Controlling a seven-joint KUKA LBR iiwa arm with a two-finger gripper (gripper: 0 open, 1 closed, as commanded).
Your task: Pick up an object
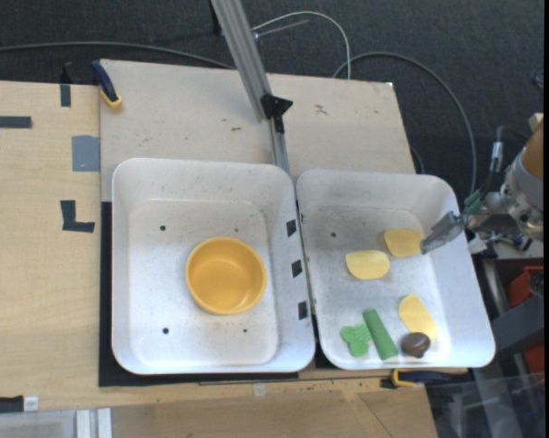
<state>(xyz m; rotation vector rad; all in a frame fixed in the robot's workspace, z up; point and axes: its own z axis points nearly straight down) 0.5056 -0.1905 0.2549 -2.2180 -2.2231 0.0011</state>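
Handling was judged from the look of the pieces alone. The gripper (441,233) was seen at the right rim of the right bin (366,186), its grey tip lying just beside, perhaps touching, the yellow piece (403,243) in the upper middle of that bin. Whether the pincer was spread or pressed together could not be told, since the tip appeared as one blurred grey sliver. Nothing was shown between it.

The yellow piece was taken to be the likeliest target. It appeared flat, light and smooth, probably moulded plastic, so some slipperiness was expected and breakage was not feared. A hold across its shorter width was judged best. Its long axis ran roughly left to right in the view, and no distinct pointing end was made out.

A second yellow piece (367,265) lay near it, lower left, similarly oriented. A yellow oblong (418,316) lay lower right, tilted, near a small brown round object (415,343) and two green pieces (370,335). A yellow bowl (225,275) sat upright in the left bin (129,245).
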